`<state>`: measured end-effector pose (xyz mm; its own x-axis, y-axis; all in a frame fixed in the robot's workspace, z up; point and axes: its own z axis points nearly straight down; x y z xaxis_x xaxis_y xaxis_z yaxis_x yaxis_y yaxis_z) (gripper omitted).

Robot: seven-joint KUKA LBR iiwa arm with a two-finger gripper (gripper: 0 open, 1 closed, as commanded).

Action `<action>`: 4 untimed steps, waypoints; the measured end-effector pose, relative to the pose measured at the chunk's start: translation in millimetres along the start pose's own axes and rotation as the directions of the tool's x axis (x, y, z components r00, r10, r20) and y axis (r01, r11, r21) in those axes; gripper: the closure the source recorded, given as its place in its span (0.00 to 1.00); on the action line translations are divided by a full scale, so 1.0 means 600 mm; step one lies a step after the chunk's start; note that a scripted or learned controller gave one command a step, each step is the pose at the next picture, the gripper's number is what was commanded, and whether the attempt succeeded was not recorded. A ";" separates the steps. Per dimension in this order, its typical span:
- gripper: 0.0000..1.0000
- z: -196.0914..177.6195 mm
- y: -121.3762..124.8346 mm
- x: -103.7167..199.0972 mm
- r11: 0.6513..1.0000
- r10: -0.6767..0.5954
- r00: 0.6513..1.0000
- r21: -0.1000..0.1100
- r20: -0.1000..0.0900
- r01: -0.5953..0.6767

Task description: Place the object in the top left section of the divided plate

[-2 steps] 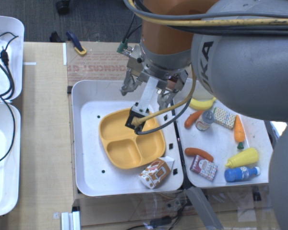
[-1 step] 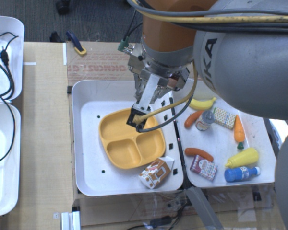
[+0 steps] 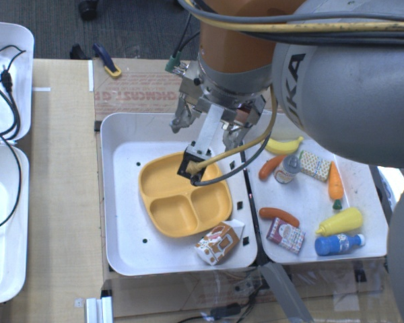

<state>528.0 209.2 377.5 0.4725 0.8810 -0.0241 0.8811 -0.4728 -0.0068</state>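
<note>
A yellow divided plate (image 3: pixel 182 204) lies in the left bin (image 3: pixel 121 180), with one large section toward the back and two smaller ones toward the front. My gripper (image 3: pixel 209 130) hangs over the plate's back right part, its metal fingers pointing down. I see nothing between the fingers, and the wrist hides their tips. A small brown and white carton (image 3: pixel 219 242) lies in the left bin, touching the plate's front right rim.
The right bin (image 3: pixel 363 200) holds a banana (image 3: pixel 284 145), a red sausage (image 3: pixel 270 167), a small can (image 3: pixel 287 171), a patterned box (image 3: pixel 314 165), a carrot (image 3: pixel 334 181), a hot dog (image 3: pixel 279 215), a red packet (image 3: pixel 285 235), a yellow bottle (image 3: pixel 339 221) and a blue bottle (image 3: pixel 340 244).
</note>
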 end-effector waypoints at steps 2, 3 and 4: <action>1.00 0.056 -0.086 -0.009 0.940 0.341 0.940 0.001 -0.019 -0.341; 1.00 0.295 -0.087 -0.006 0.944 0.330 0.944 0.001 -0.019 -0.330; 1.00 0.235 -0.043 -0.087 0.944 0.330 0.944 0.002 -0.019 -0.331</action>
